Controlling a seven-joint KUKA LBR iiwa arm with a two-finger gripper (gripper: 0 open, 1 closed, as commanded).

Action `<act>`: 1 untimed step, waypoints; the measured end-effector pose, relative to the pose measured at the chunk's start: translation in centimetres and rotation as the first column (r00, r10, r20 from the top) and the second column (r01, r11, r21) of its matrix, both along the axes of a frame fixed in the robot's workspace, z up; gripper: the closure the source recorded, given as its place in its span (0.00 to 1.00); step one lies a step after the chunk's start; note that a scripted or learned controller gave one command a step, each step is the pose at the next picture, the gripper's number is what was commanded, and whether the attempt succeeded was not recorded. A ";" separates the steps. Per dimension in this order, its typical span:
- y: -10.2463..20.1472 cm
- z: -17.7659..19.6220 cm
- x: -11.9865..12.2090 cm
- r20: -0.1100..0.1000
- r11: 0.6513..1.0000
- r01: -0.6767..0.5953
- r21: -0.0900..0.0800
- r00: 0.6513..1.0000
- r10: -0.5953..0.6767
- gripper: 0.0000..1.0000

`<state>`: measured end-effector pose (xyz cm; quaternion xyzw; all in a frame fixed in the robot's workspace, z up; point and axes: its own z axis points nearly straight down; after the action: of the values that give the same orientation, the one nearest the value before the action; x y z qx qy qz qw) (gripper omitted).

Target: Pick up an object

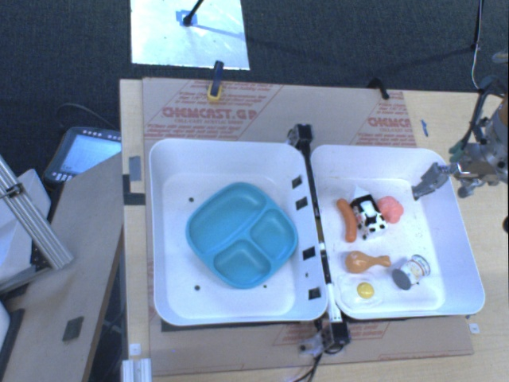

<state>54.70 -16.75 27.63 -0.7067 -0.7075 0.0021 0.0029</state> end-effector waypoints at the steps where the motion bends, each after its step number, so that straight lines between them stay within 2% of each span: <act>1: 0.0 0.5 0.2 0.008 1.000 -0.002 -0.002 1.000 0.002 0.00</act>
<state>54.87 -16.72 28.09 -0.7059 -0.7083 -0.0003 -0.0007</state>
